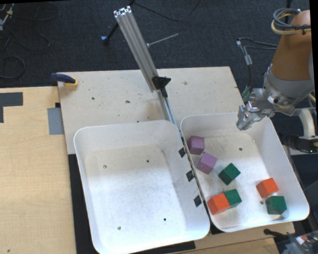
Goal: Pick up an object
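The arm reaches in from the right, and its end effector (246, 118) hangs over the top right corner of the right bin (294, 195), near the far rim. Nothing is visible in its grip; its tips are too small and blurred here to tell how far apart they stand.

All the candidate objects lie in that same bin, below and to the left of the end effector in the view. Two purple cubes sit nearest: one (196, 144) by the bin's left wall, the other (207, 162) just below it and nearly touching it. A green cube (229, 173) lies a little further down, towards the middle. Along the near edge, an orange cube (218, 203) touches a second green one (233, 197), and over on the right another orange cube (267, 187) sits just above a third green cube (276, 204). The left bin (101, 231) holds no cubes.

The relation that matters: every cube lies toward the camera and mostly leftward from the end effector, so it has to travel inward over the bin and then descend. The middle green cube stands apart from its neighbours and looks the easiest to close on; the touching pairs leave less room for a finger on each side. The cubes have no long axis, so only their yaw matters for alignment.
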Controlling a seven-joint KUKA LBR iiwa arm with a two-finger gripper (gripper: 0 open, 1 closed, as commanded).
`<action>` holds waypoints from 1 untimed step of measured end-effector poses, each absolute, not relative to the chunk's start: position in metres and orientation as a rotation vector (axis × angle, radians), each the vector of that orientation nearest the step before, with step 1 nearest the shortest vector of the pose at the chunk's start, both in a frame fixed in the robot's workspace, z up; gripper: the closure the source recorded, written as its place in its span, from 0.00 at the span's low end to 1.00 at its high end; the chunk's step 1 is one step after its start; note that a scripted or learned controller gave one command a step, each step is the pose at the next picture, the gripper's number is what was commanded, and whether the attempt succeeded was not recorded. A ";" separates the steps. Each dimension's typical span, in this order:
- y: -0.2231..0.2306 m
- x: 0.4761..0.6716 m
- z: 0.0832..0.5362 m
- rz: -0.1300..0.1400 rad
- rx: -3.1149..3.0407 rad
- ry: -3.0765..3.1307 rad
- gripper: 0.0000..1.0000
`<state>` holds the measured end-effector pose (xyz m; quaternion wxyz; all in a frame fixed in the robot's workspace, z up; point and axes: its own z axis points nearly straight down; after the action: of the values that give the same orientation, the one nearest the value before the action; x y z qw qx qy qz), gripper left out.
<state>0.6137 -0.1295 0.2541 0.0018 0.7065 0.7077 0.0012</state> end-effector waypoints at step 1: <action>-0.075 0.610 0.239 -0.002 2.221 2.229 1.00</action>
<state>0.6097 -0.0747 0.2395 -0.0024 0.7058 0.7084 -0.0006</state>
